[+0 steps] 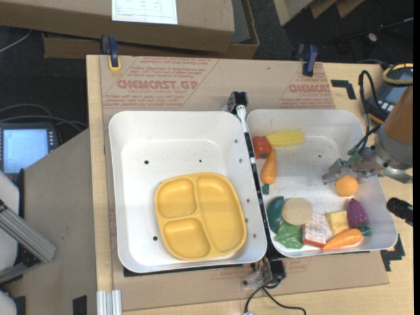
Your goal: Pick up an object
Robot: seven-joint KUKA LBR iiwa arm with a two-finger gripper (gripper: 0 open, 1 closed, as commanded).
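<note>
Your arm [399, 126] comes in from the right and bends down over the right bin [328, 118], with the gripper [338, 171] low near that bin's right wall. You can see its fingers spread apart and nothing between them, so the gripper is released. Just beside it, toward the front, sits a small orange ball [347, 186]; whether a fingertip touches the ball you cannot tell. Along the right bin's left wall you have a red piece [261, 146] and a carrot [268, 167] lying lengthwise, with a yellow corn cob [285, 138] near the back. The front of that bin is crowded: a green vegetable [277, 210], a round tan disc [296, 210] resting partly on a leafy green piece [289, 235], a small red-and-white packet [317, 229], a yellow block [338, 220], a purple eggplant [356, 212] and a second carrot [342, 239] against the front wall. In the left bin [131, 176] you see a yellow divided tray [199, 214] with three compartments, lying flat toward the front right. Both bins rest on the bench [164, 84].
</note>
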